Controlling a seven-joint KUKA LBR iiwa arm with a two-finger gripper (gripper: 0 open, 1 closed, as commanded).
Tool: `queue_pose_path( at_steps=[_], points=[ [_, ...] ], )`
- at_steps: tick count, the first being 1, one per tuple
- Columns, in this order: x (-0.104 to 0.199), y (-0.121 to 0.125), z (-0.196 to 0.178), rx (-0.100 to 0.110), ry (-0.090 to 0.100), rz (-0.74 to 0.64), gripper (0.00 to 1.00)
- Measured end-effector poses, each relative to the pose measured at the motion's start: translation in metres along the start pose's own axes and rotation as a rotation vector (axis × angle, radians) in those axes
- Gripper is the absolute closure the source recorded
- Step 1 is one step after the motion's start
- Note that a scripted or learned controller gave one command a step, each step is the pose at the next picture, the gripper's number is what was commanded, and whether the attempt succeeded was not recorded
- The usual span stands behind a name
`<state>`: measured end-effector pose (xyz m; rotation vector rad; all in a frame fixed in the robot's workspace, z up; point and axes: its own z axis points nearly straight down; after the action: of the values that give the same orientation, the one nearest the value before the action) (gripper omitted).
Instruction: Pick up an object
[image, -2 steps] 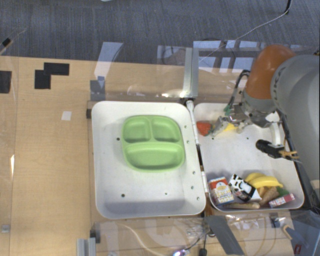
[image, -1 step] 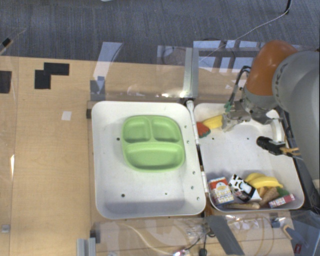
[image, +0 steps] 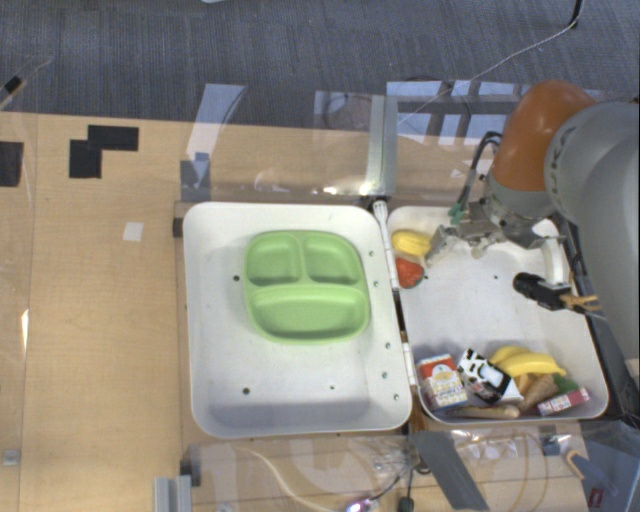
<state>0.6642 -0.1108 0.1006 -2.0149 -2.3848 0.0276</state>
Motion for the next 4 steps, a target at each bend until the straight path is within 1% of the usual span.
queue_pose_path(
  at_steps=[1, 2, 3, 4],
  points=[
    [0.012, 0.002, 0.012, -0.001, 0.002, 0.145, 0.0],
    [0.028, -0.056, 0.012, -0.038, -0.002, 0.164, 0.0],
    [0.014, -0.003, 0.012, -0.023, 0.0, 0.185, 0.0],
    [0.016, 0.0, -0.001, -0.029, 0.003, 0.18, 1.0]
  ],
)
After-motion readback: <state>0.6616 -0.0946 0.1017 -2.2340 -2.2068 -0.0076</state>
